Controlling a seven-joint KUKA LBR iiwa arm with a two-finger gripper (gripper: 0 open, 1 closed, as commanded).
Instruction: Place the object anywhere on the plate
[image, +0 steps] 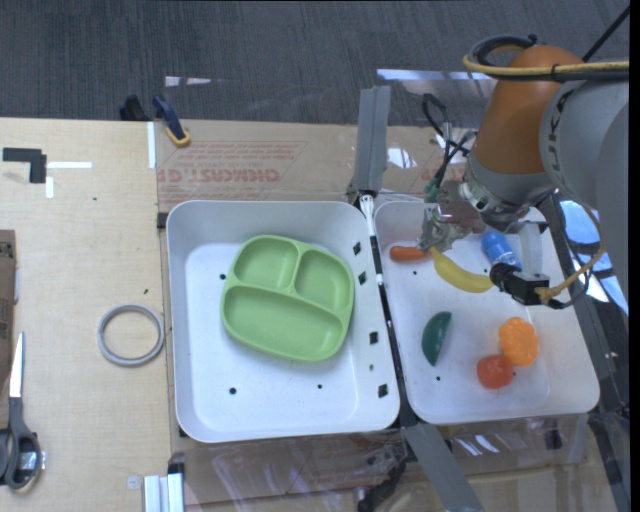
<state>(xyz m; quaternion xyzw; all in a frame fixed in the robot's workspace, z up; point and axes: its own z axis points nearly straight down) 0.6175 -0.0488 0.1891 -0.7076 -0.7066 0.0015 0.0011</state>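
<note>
A light green plate (290, 296) with three compartments lies in the left bin (200, 390), with nothing on it. My gripper (436, 236) hangs low over the far left part of the right bin (560, 395). Right beneath it are a small orange-red carrot-like piece (407, 253) and a yellow banana (463, 275), whose upper end lies just under the gripper tip. Whether the gripper touches either one is unclear. A blue object (497, 247) sits just to the gripper's right, by the arm.
In the near part of the right bin lie a dark green piece (436, 336), an orange fruit (519, 340) and a red tomato-like ball (494, 371). A tape ring (131, 333) and scissors (16, 440) lie on the bench to the left of the bins.
</note>
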